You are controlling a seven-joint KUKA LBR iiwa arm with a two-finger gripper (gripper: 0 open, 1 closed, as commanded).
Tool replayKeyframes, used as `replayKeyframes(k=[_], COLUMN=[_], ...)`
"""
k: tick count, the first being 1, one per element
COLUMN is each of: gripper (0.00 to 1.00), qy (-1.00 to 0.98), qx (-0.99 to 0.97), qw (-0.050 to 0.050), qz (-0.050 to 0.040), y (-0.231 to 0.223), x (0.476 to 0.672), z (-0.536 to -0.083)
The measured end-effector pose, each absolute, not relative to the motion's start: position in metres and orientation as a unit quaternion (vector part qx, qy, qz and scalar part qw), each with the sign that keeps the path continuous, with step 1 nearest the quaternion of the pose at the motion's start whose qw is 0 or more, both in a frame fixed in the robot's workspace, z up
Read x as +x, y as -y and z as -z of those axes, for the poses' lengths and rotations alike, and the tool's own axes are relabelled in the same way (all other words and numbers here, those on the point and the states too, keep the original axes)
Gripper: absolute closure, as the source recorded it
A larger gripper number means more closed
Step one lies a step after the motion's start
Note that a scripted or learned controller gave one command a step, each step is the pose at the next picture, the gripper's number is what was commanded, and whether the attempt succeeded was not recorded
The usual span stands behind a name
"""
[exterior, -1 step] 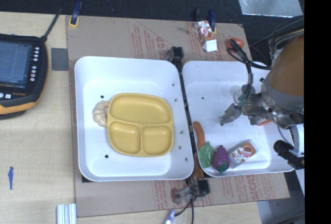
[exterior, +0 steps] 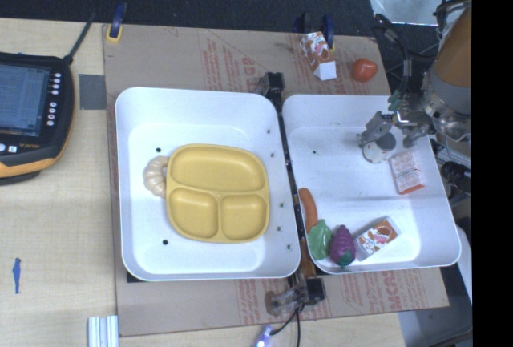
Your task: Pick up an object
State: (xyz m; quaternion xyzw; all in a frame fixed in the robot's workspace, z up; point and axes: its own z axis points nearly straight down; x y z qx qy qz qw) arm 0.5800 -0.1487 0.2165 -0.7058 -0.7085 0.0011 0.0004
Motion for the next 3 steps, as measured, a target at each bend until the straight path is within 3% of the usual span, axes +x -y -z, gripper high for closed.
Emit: replayKeyframes(k=[1, 2, 3], gripper=[0.00, 0.00, 0.00], qy=[0.708, 0.709, 0.708], qx=[-0.706, -0.705, -0.706], qw=[0.001, 0.001, 0.001], qz=[-0.0010, -0.0015, -0.0006], y=[0.202, 0.211, 0.212], x=[0.619, 0.607, 0.656], z=[-0.195, -0.125, -0.127])
